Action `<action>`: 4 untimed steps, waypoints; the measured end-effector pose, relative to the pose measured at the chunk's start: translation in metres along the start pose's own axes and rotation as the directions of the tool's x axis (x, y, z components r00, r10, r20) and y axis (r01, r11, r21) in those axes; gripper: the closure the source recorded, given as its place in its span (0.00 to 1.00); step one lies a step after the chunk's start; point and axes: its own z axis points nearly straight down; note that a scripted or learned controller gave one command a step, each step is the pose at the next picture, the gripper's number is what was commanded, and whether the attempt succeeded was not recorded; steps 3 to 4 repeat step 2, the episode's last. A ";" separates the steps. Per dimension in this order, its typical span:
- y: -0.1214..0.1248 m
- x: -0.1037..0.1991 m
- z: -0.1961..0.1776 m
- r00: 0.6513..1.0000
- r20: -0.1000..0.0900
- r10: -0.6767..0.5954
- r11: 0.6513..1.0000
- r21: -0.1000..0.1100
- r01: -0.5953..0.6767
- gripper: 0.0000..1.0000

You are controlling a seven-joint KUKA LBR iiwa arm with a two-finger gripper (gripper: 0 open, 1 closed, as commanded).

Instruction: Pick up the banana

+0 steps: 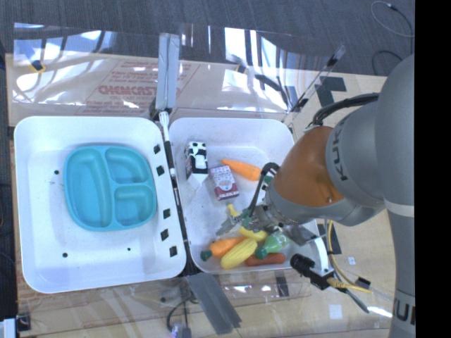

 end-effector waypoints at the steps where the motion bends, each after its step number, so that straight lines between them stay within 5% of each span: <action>1: 0.000 0.000 -0.009 1.000 -0.001 -0.005 1.000 0.001 0.005 1.00; 2: 0.031 0.144 -0.100 0.996 0.002 -0.085 0.996 -0.002 0.085 1.00; 4: 0.031 0.144 -0.100 0.996 0.002 -0.085 0.996 -0.002 0.085 1.00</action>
